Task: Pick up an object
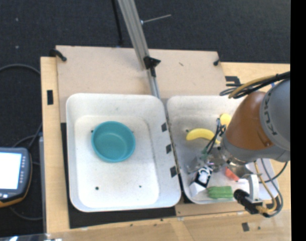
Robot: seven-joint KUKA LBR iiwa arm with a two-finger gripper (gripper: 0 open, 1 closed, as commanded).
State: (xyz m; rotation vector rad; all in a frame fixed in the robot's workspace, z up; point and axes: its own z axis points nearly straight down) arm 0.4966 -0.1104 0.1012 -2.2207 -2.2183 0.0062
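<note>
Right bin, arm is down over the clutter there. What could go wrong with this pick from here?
1. The right bin is crowded: the yellow banana, the green block and the small black-and-white item lie close together, so the gripper may nudge a neighbour or grab two things.
2. The arm hides much of that bin, so a miss could be hard to spot.
3. The green block lies near the bin's front wall, which may block a clean approach.
</note>
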